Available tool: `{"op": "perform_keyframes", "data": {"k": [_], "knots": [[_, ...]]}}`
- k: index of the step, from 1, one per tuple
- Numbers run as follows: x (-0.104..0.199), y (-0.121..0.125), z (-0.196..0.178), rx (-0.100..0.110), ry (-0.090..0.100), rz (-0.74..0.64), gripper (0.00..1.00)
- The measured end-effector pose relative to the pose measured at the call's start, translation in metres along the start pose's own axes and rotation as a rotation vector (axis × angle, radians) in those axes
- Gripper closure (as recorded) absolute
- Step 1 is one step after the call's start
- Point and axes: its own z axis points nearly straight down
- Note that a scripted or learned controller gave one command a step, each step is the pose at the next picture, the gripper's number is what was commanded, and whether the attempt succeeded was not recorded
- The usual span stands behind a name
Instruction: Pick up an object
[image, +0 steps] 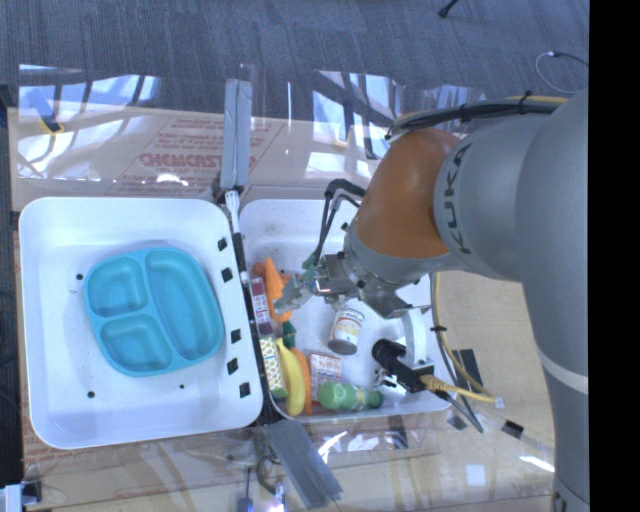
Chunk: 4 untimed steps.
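While my hand (300, 290) hovers low in the right bin (300, 215), its grip unreadable, I'd target the carrot (270, 275) at its 9 o'clock, descending squarely to avoid the banana (292, 372).

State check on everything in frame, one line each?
blue plate: flat in left bin, compartments bare
small jar: tilted, right bin
banana: lying by the divider
green bottle: on its side, near edge
carrot: lying by the divider
gripper: low in right bin, grasp unclear
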Motion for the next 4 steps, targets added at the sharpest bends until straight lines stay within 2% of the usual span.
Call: {"op": "perform_keyframes", "data": {"k": [1, 2, 3, 4], "knots": [[-0.041, -0.045, 0.078, 0.0, 0.001, 0.077, 0.0], [-0.04, -0.044, 0.068, -0.001, 0.001, 0.07, 1.0], [0.024, -0.041, -0.053, -0.005, 0.002, 0.185, 1.0], [0.024, -0.041, -0.053, -0.004, 0.002, 0.185, 0.0]]}}
